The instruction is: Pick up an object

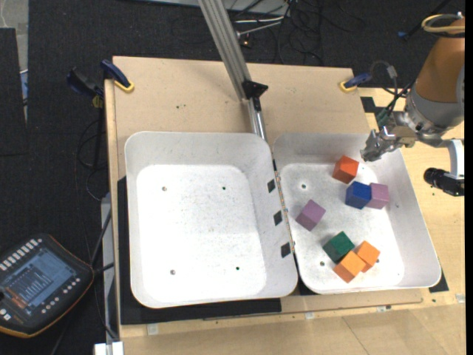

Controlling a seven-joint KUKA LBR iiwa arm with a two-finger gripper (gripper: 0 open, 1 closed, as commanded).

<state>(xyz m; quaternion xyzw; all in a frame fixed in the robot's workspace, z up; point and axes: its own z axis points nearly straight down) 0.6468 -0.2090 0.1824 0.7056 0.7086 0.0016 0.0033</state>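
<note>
The orange cube [345, 169] sits near the back of the right bin [414, 228], with the pincer [372, 149] hanging just beside its upper right corner, its state impossible to tell. A clean pick probably means centring over that cube before descending, well apart from the blue cube [358, 194] and its neighbours. The 2 bins rest on a tan table [192, 95] over dark, cable-strewn floor [59, 21].
</note>
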